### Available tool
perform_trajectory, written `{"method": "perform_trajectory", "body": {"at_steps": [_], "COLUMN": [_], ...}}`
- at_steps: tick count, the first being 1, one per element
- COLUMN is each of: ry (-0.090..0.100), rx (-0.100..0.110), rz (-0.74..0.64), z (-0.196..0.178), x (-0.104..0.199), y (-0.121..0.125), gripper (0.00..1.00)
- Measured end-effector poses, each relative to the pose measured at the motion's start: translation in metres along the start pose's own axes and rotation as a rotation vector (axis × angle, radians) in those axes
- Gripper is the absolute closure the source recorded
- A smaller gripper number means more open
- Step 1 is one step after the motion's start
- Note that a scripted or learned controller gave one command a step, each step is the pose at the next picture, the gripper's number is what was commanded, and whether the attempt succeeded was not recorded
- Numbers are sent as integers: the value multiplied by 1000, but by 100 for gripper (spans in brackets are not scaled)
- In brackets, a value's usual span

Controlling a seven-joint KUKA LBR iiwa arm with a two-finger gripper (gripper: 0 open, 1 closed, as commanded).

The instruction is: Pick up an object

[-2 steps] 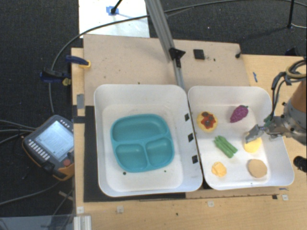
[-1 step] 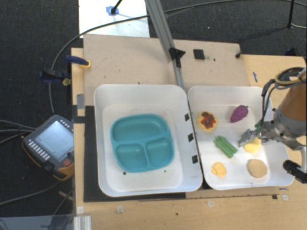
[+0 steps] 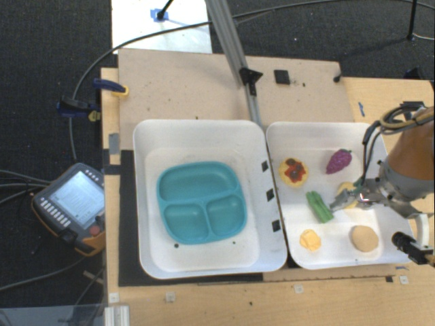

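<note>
The right bin [image 3: 279, 148] holds several toy foods. A yellow and red round piece [image 3: 293, 171] lies near its left wall, and a purple grape bunch [image 3: 338, 160] sits right of it. A green cucumber-like piece [image 3: 318, 206] lies in the middle. Along the front are a small yellow piece [image 3: 310, 240] and a tan round bun [image 3: 364, 238]. My gripper [image 3: 343, 199] is low in this bin, just right of the green piece, and partly covers a pale yellow item [image 3: 349, 187]. The arm's orange band [image 3: 411, 158] is at the right edge.
The left bin [image 3: 146, 182] holds a teal divided plate [image 3: 200, 201]. A slanted metal pole [image 3: 228, 32] crosses the back of the bench above the seam between the bins. A teach pendant [image 3: 71, 202] and cables lie off the bench at the left.
</note>
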State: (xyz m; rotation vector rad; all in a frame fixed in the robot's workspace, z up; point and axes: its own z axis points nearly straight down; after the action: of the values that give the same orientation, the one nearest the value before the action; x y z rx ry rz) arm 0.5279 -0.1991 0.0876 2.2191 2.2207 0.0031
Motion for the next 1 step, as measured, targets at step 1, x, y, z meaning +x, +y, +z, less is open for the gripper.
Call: {"method": "perform_trajectory", "body": {"at_steps": [1], "ry": [1], "rx": [-10], "rz": [-2], "z": [-12], "x": [1], "y": [3], "gripper": [100]}}
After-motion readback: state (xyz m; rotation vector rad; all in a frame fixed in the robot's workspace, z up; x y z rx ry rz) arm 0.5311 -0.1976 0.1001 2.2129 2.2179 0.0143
